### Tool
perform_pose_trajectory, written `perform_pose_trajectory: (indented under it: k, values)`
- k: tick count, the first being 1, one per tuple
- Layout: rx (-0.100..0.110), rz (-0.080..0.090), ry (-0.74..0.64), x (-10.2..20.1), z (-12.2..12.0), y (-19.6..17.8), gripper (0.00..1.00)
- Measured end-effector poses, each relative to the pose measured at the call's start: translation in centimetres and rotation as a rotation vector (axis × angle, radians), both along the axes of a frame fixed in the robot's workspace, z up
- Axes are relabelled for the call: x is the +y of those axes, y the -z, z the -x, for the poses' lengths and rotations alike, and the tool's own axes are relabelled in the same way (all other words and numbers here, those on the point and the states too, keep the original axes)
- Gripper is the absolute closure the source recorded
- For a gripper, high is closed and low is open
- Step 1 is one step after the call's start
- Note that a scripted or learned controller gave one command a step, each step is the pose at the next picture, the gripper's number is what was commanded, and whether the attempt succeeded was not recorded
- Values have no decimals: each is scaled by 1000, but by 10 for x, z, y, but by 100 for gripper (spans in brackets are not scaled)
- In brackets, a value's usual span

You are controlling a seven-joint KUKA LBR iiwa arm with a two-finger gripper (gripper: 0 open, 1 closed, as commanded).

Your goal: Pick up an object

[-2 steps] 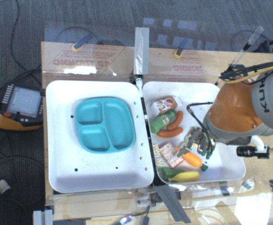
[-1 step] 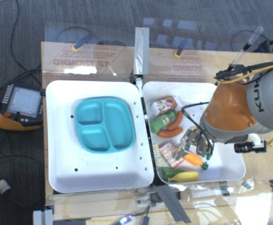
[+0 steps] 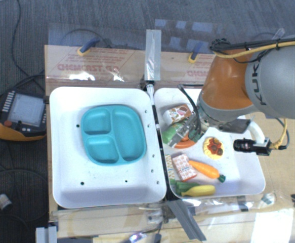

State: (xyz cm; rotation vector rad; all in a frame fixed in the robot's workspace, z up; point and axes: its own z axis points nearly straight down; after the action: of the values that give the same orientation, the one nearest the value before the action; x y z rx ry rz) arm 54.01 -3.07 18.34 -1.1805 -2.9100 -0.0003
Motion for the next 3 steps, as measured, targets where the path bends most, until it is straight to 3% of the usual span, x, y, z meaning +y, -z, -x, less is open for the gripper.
perform_pose_trajectory:
  k: [1,2,3]
  values:
    - [-4,2,-127,-23,1,-119,100]
    - [-2,1,63,-27,12,-104,100]
    - [-2,2,64,-27,12,-104,0]
